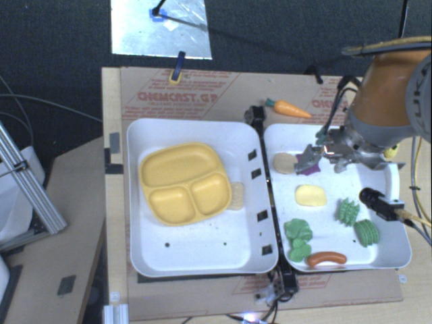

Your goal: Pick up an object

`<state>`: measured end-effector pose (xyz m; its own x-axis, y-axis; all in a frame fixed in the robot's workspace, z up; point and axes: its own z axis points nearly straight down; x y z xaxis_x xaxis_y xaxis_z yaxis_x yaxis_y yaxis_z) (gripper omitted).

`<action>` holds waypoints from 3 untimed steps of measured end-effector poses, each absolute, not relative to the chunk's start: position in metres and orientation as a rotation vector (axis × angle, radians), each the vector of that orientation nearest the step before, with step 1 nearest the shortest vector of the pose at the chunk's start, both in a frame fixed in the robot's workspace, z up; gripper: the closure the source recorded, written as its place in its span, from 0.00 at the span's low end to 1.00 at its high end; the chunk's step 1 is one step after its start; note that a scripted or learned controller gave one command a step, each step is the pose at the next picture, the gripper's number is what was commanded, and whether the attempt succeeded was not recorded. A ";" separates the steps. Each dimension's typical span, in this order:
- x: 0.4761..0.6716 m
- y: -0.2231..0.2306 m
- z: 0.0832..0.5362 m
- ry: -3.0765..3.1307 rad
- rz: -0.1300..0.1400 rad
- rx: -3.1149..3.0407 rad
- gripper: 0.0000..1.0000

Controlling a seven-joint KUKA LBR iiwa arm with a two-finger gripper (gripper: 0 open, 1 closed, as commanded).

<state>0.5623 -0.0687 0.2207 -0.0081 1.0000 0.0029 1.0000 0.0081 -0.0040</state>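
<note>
Dark carpet surrounds a cardboard-topped bench [202,90] holding two shallow white bins side by side. Starting on the left, the left bin [145,248] has a yellow divided plate [185,183] sitting in it, plus a pale tan piece [237,196] just beside the plate's right edge. Moving right, the right bin [395,248] holds toy food: a tan round piece [283,163] at its far left, a yellow block [310,196] in the middle, green broccoli [298,233] and a sausage [327,258] near the front, two green ridged bits [358,221] further right. A toy carrot [289,108] lies outside on the cardboard, beyond the bins. The gripper [312,159] is down low over the far-left part of the right bin, and there's something purple [309,169] right at its tips. Looks like the grasp step is on, probably on that purple thing, but honestly I can't tell if the jaws are open or closed, or what the purple item even is since the gripper covers most of it. Next move would need a firm close, then a straight lift.
</note>
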 end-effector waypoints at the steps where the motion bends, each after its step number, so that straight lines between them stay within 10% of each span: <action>1: 0.516 0.006 0.205 -2.229 0.000 -2.206 0.00; 2: 0.518 -0.045 0.138 -2.238 -0.036 -2.209 0.00; 3: 0.534 -0.027 0.233 -2.237 -0.015 -2.218 0.00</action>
<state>0.5345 -0.0271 0.2331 -0.0086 1.0000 0.0006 0.9999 0.0086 0.0127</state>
